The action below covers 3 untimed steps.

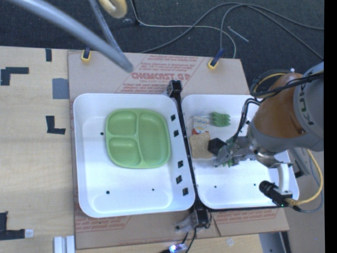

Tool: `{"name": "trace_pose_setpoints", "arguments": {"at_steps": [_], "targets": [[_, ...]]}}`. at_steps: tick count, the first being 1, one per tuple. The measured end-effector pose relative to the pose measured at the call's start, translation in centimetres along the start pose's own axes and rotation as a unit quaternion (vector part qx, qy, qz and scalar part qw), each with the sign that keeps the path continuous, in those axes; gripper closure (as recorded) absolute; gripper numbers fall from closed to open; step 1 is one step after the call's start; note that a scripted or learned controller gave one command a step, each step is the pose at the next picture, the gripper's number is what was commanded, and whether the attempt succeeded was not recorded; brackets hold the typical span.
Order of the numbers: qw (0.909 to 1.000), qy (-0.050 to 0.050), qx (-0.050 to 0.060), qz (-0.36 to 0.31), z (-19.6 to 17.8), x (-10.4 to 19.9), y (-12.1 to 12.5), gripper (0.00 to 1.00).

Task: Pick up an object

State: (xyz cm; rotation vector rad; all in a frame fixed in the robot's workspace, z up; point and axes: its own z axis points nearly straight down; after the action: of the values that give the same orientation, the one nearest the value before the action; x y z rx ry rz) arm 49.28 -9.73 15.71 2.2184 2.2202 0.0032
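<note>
Jaws cannot be read at this slant: the gripper [227,157] sits low in the right bin [239,195], and whether it grips anything cannot be told. Left to right, the left bin [92,191] holds a green divided tray [138,138]; the right holds a tan block [198,145], a dark piece [215,145] just beside the gripper, and a green toy [220,119]. Crowding risks a nudge or empty close.
</note>
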Motion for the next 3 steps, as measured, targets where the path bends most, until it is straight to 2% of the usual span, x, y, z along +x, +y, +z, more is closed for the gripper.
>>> {"name": "trace_pose_setpoints", "arguments": {"at_steps": [2,3], "targets": [[1.0000,0.000,-0.001,0.000,-11.5,0.5,0.5,1.00],[1.0000,0.001,0.003,-0.003,-9.3,5.6,2.2,1.00]]}}
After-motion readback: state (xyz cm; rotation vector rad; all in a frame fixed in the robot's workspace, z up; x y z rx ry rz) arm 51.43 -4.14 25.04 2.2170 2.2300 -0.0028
